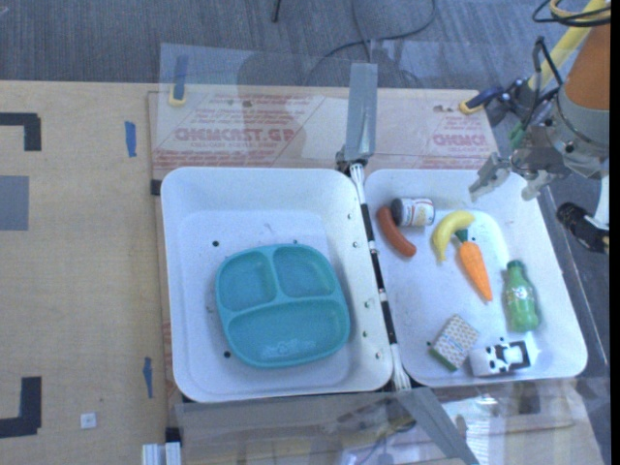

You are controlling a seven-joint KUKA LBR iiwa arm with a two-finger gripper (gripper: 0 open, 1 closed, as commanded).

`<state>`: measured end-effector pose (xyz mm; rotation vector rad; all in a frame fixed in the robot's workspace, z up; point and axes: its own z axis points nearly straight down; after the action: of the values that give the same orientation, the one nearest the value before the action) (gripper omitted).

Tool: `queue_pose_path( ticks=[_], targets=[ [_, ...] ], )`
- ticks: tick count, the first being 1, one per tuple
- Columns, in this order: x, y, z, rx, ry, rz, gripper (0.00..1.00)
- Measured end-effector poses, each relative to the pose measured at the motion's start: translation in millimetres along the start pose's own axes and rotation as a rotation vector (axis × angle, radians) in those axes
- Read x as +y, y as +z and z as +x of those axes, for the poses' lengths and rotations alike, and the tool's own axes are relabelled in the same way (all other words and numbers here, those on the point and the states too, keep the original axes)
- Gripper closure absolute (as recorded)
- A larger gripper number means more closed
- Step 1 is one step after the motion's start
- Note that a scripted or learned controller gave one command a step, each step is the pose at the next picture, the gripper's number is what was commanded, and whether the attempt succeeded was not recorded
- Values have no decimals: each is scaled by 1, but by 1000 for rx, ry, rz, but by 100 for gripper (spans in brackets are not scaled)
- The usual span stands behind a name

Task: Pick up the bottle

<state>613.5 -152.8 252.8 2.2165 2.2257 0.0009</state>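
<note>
Camera view: two-finger gripper (511, 176) hangs at the upper right of the frame, over the back rim of the right white bin (562, 260), fingers spread apart, holding nothing. Green translucent plastic bottle (520, 297) lies flat lower down, near the bin's right wall, just beside the orange toy carrot (475, 268). Judgement: approach stage; descent must avoid the carrot.

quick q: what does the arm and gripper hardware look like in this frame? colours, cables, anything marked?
The arm comes in at the top right: an orange band over a grey wrist section. Yellow and black cables loop above it, and a blue-and-yellow piece sticks out to its left. The gripper is grey metal with two thin pale fingers. No readable markings.
</note>
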Motion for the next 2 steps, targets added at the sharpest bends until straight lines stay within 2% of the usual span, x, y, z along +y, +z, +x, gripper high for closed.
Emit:
queue_pose_path(
  ticks=[1, 2],
  targets=[
    [-86, 92, -24, 0, -67, 0, 0],
    [-104, 163, -65, 3, -225, -13, 0]
  ],
)
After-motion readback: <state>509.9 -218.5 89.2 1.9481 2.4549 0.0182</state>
